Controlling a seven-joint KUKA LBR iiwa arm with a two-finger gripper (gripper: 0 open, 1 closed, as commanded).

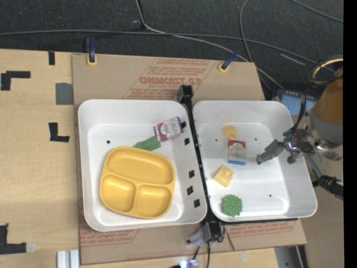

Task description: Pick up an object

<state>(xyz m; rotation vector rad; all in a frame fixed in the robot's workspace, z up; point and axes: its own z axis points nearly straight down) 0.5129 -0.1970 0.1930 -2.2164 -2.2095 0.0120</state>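
Nearest us in the right bin we see a green bumpy ball by the front wall, and just behind it a yellow cheese-like wedge. Further back lies a small red, white and blue carton, with a little yellow piece beyond it. The gripper hangs over the right side of this bin, its two fingers parted and nothing between them, well apart from the carton. In the left bin a yellow divided plate fills the front, a green object touches its far rim, and a purple packet lies behind that.
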